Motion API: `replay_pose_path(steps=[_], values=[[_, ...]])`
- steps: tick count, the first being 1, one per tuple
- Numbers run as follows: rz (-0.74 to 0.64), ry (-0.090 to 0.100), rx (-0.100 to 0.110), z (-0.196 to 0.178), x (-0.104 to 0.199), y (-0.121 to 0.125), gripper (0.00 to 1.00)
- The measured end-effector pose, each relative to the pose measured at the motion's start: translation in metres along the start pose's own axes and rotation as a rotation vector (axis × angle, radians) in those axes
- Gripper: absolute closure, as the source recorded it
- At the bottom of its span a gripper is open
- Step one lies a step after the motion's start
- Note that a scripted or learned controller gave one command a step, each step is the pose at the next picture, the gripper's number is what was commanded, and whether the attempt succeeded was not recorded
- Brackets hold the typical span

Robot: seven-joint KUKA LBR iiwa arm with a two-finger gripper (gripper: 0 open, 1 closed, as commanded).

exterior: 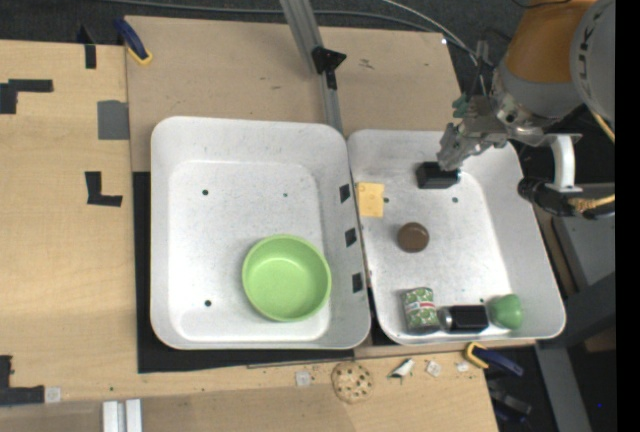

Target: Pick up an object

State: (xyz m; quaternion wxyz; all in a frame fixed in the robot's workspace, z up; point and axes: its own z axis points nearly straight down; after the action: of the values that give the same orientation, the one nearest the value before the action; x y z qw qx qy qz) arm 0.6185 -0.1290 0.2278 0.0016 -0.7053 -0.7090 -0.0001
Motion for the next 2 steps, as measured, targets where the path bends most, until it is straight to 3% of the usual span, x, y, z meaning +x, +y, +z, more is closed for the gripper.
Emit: replay_pose_path(steps=[2], values=[[-0.001,0.001,0.005,-0.002,0.103,-0.038,1.00]])
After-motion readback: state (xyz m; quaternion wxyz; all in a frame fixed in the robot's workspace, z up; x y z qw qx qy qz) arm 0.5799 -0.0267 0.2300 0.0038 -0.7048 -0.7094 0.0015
